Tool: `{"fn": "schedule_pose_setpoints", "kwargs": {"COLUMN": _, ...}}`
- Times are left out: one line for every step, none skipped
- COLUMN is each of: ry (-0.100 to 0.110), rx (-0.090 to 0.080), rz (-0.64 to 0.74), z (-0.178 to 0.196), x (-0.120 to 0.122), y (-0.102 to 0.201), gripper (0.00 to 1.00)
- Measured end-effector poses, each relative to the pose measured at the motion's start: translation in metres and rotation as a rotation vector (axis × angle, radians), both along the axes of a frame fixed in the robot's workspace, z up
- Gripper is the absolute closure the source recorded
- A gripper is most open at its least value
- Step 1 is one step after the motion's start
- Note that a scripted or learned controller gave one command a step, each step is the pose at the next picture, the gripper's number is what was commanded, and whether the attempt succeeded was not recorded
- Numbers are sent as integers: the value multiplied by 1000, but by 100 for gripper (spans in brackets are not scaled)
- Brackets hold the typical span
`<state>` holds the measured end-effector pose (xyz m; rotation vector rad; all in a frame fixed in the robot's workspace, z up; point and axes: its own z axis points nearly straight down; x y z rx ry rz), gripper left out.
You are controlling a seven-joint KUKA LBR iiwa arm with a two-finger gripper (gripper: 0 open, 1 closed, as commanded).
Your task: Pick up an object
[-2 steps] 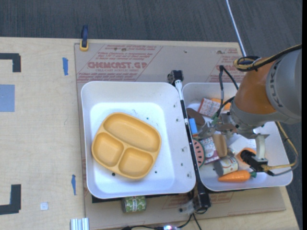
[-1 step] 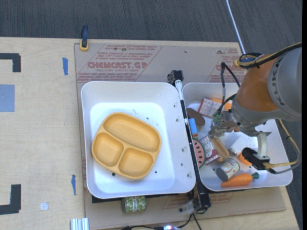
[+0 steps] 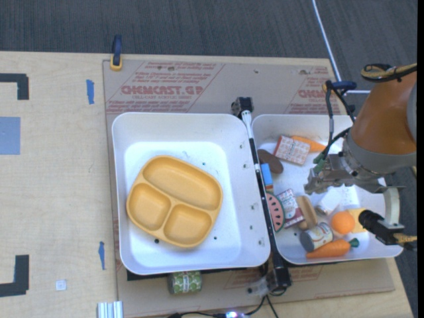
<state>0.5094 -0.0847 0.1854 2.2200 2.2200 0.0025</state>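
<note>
At the right of the frame, you see the gripper (image 3: pixel 322 177) hanging over the right bin (image 3: pixel 291 126), above its jumble of small objects; whether it is released or clenched you cannot tell from this angle. The nearest candidates lie just below it: an orange ball (image 3: pixel 343 222), a carrot (image 3: pixel 329 248) and a patterned card (image 3: pixel 292 149) toward the bin's upper part. The left bin (image 3: pixel 126 177) holds a yellow divided plate (image 3: pixel 173 200). Judged from here, the approach is in hand; your next move calls for settling on one object and descending squarely over it.
</note>
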Motion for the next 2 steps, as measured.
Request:
{"fn": "schedule_pose_setpoints", "kwargs": {"ry": 1, "rx": 0, "rz": 0, "z": 0, "x": 0, "y": 0, "gripper": 0}}
{"fn": "schedule_pose_setpoints", "kwargs": {"ry": -17, "rx": -7, "rz": 0, "z": -81, "x": -5, "y": -13, "gripper": 0}}
